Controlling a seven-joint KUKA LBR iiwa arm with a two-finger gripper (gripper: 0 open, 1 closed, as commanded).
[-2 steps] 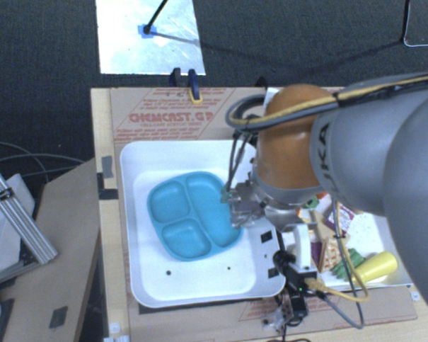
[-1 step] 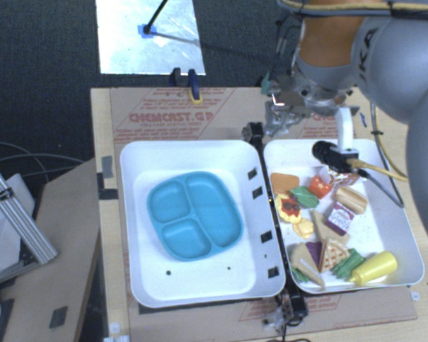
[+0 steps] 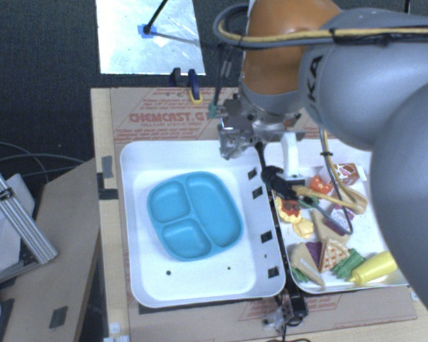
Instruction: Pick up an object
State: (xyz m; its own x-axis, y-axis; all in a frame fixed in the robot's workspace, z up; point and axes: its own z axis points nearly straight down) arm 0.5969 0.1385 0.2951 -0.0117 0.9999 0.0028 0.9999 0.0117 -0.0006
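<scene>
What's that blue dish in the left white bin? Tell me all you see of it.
The sky-blue rounded plastic-looking dish is a divided plate: raised ridges split it into three compartments. Smooth, slightly glossy, it lies flat, right side up, turned askew, mid-floor in the left shallow white bin, apart from its walls. Only the bin touches it.

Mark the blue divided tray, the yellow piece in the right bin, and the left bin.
blue divided tray (image 3: 190, 218), camera view, centre where its compartments meet
yellow piece (image 3: 374, 267), camera view, middle of its body
left bin (image 3: 204, 277), camera view, bare floor below the tray
</scene>
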